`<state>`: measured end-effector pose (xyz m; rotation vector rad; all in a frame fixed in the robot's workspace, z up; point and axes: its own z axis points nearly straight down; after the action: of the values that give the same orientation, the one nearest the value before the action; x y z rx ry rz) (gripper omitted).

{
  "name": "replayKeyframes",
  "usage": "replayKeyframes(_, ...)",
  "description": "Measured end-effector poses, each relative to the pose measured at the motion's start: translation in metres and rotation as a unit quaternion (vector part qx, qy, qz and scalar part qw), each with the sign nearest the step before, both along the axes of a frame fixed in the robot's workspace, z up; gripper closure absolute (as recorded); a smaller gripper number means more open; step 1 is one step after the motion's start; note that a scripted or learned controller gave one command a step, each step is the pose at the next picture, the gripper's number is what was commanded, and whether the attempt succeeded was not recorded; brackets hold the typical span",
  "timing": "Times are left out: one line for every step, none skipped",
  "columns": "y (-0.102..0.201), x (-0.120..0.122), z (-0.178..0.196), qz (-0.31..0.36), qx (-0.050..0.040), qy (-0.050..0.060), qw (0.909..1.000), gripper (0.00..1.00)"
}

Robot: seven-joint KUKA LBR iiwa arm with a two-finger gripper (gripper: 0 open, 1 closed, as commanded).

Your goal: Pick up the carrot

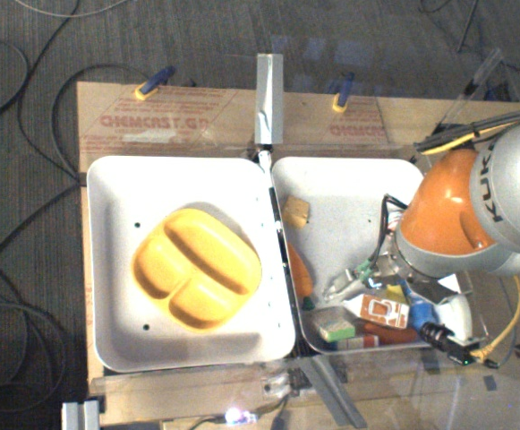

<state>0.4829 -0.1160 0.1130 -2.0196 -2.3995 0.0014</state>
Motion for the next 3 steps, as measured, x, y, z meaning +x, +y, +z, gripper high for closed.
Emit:
replayKeyframes(0.035, 0.088, 0.076, -0.196, -0.0037, -0.001, 0.9806, 0.00)
replayKeyframes(0.015, 0.068, 0.176, -0.160, -0.0038, -0.002, 0.9871, 0.00)
replayKeyframes(0.100, 0.057, 0.069, -0.195, -0.0019, 0.001, 0.9809, 0.00)
